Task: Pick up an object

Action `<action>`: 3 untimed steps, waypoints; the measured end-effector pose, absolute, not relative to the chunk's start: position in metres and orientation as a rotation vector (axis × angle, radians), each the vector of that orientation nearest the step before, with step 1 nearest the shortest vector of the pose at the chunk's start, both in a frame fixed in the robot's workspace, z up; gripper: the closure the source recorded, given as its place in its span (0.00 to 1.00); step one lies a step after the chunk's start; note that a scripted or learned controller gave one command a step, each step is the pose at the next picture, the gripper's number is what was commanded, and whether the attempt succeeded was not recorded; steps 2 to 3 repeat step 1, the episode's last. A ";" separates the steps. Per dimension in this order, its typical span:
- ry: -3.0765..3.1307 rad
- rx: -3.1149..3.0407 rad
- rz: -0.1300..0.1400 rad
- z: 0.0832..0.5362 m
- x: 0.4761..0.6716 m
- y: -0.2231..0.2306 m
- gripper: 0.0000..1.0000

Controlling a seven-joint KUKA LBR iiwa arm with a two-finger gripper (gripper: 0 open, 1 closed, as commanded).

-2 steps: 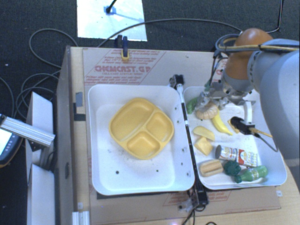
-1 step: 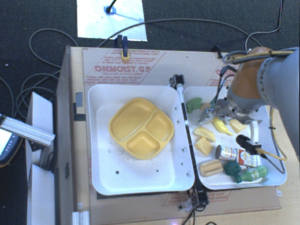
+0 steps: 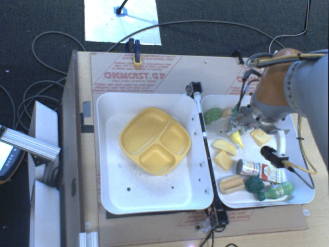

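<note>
The tool (image 3: 238,121) hangs just above the yellow cone piece (image 3: 237,138), whose long axis points away from it toward the cheese wedges (image 3: 224,153); I cannot tell its state.

Two white bins are lying side by side on the desk (image 3: 154,71). The left bin (image 3: 110,138) is holding a yellow divided tray (image 3: 155,139). Right of the tray, the right bin (image 3: 303,189) is carrying yellow wedges (image 3: 224,147), a green broccoli piece (image 3: 212,115), a labelled can (image 3: 255,169) and a green bottle (image 3: 275,191). The gripper (image 3: 240,121) is hanging over the right bin, just above a yellow cone (image 3: 237,138).
</note>
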State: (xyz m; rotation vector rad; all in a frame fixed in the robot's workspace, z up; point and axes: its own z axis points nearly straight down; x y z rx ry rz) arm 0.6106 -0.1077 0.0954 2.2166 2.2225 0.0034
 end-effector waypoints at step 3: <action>2.225 2.214 0.007 0.186 0.616 -0.038 1.00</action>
